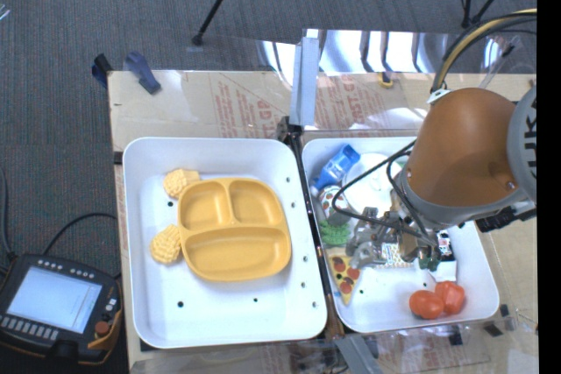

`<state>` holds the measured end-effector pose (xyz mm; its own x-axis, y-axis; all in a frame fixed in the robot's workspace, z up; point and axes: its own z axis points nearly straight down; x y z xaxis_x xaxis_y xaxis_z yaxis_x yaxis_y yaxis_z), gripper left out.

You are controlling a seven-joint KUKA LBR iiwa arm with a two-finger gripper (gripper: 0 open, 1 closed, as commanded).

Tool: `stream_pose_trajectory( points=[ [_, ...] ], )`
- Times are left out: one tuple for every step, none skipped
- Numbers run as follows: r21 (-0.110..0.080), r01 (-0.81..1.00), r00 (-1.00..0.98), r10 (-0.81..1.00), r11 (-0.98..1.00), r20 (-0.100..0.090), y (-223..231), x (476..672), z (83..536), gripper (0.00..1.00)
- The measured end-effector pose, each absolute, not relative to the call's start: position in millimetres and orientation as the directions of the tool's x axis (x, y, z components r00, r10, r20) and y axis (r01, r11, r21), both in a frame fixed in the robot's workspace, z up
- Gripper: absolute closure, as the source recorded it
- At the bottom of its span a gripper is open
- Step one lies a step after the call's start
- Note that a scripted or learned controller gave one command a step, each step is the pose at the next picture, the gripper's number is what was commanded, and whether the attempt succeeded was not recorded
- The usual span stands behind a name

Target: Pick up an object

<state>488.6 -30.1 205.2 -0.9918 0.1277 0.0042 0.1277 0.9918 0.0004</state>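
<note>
Bench [210, 105]: left bin [145, 276] holds yellow tray [235, 229], two waffles [180, 181]. Right bin [478, 263] holds pizza slice [344, 276], tomato [436, 299], blue item [337, 165]. Gripper [384, 243] low inside right bin; finger state cannot be told.

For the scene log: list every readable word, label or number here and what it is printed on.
Red print on the cardboard under the bins: upside down and too blurred to read.
Dark letters on the arm's grey shell: cut off at the view's edge, unreadable.
Pendant screen at lower left: too small to read.
Blue packet: no legible label.

One fixed camera above the bench [219, 105]

We look down at a slant on both white bins [140, 215].
</note>
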Motion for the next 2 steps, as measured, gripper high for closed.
stream_pose_trajectory(
  points=[
    [0.001,0.086,-0.996,0.086,0.996,-0.004,3.1,505.7,262.2,1.00],
    [0.001,0.299,-0.954,0.299,0.954,-0.001,-58.3,567.0,290.0,1.00]
  ],
)
